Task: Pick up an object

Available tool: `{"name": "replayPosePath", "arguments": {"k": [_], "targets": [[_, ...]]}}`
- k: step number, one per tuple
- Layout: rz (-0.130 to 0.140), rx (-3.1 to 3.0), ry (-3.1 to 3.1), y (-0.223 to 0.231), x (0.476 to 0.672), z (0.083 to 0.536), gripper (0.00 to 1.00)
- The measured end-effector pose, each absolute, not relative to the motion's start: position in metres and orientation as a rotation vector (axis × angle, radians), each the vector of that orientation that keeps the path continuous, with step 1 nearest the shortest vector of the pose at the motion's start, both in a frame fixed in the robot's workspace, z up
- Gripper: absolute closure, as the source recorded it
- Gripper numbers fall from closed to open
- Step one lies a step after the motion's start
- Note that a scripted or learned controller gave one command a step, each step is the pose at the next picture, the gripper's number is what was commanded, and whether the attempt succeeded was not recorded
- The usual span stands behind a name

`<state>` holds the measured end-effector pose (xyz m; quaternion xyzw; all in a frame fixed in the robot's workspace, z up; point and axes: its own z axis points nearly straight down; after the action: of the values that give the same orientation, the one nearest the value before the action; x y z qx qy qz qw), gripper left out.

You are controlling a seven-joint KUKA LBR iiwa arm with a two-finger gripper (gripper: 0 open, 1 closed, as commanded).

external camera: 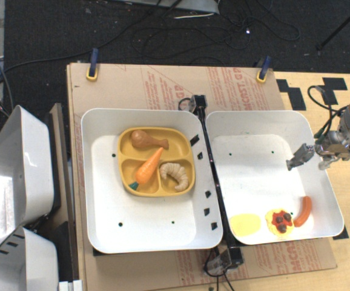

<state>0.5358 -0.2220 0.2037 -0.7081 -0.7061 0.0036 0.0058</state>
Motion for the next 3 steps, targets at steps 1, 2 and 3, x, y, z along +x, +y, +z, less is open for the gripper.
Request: {"name": "replayPosePath", "arguments": {"k": [1, 2, 3], "targets": [[0.001, -2.220, -2.223, -0.221, 0.539, 0.211, 0.00], [0.003, -2.220, -2.218, -0.218, 0.533, 0.166, 0.00], [0.004, -2.219, -2.217, -0.215, 0.533, 0.102, 0.00]]}}
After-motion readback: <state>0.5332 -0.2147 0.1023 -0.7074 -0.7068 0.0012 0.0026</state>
